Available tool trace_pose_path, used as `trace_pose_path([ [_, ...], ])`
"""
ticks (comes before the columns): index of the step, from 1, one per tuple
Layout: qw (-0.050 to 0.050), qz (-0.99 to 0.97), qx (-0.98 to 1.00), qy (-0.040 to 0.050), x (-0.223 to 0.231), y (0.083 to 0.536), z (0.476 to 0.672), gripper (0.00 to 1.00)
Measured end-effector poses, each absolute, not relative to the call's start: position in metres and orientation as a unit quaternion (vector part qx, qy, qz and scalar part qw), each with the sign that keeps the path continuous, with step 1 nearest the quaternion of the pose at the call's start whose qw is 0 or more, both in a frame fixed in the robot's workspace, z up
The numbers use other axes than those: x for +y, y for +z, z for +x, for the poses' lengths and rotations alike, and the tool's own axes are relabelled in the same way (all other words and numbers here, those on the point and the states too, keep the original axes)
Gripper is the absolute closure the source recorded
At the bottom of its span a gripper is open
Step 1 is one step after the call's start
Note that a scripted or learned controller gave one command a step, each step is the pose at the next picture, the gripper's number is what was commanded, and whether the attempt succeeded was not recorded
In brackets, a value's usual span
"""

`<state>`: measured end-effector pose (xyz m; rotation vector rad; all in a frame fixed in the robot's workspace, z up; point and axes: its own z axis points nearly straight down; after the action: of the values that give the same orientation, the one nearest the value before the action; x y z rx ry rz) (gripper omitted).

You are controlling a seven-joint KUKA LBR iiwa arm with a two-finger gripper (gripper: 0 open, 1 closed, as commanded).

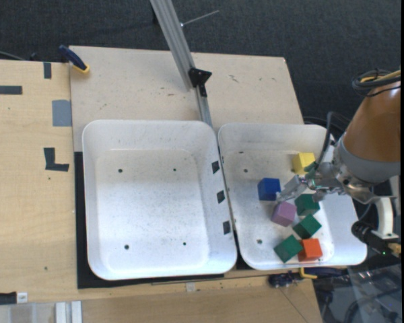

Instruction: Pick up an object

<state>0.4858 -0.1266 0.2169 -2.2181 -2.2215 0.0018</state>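
The tool (301, 188) hung low in the right bin (256, 143), among the blocks; whether it was parted or closed could not be told. A purple block (283, 213) lay just beneath it (blue block (268, 188) and yellow block (302, 161) nearby), green blocks (307, 226) alongside.

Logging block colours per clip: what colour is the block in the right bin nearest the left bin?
Blue. The block shows best in the camera view.
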Motion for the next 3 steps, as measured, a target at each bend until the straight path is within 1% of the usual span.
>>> trace_pose_path([
  [1,0.001,-0.707,-0.708,0.0005,-0.127,0.217,0.486,0.0],
  [2,0.003,-0.707,-0.707,0.0023,-0.136,0.163,0.487,0.0],
  [3,0.0,-0.706,-0.708,0.0002,-0.139,0.119,0.486,0.0],
])
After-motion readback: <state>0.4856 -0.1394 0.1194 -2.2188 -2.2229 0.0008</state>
